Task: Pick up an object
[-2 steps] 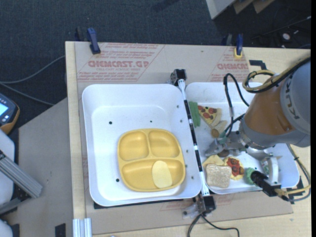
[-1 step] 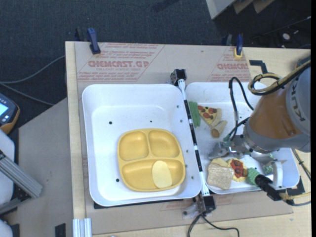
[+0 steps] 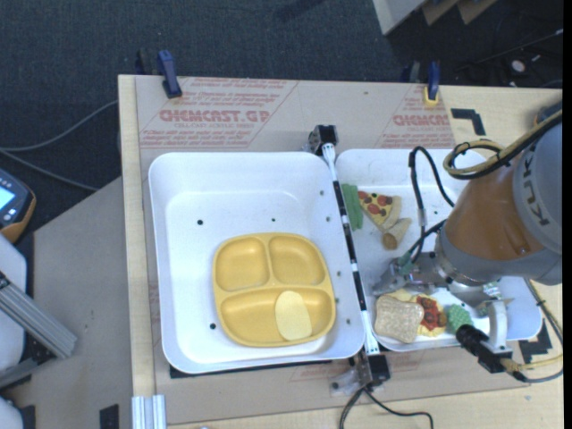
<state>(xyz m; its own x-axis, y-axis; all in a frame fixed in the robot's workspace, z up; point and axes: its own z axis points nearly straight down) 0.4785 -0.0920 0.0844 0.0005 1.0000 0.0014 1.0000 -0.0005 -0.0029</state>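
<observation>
From above, my arm (image 3: pixel 500 213) reaches over the right bin (image 3: pixel 393 164); my pincer (image 3: pixel 420 280) sits low there, whether gripping I cannot tell. Beside it lie a sandwich (image 3: pixel 399 317) and a pizza slice (image 3: pixel 375 206). The yellow tray (image 3: pixel 268 284) rests in the left bin (image 3: pixel 179 239).

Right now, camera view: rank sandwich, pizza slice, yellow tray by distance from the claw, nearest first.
The claw sits low in the right bin.
1. Sandwich: just below the claw, at the right bin's near edge.
2. Pizza slice: farther up the right bin, near the divider.
3. Yellow tray: in the left bin, across the divider.
</observation>
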